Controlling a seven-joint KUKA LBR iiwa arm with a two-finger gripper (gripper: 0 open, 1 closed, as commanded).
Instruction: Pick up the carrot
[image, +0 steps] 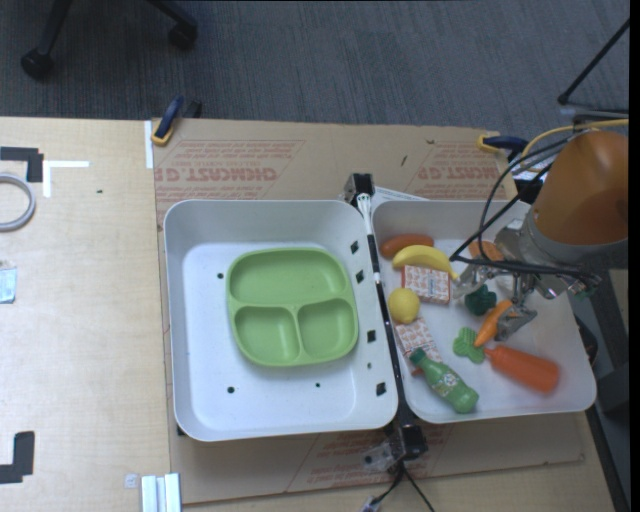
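Observation:
The carrot (524, 368), orange with a green leafy top at its left end, lies in the front right part of the right bin (575, 400). My gripper (513, 313) hangs low in that bin, just behind the carrot and a little to its left. A smaller slanted orange piece (491, 323) lies right against the gripper's left side; whether the gripper touches it I cannot tell. The arm's orange band (590, 190) rises above the bin's right rim and hides part of its back right corner.
The right bin also holds a banana (424, 258), a lemon (403, 304), a green bottle (446, 383), a dark green toy (480, 298), a red-orange sausage shape (405, 243) and small cards. The left bin (190, 330) holds a green divided plate (293, 306).

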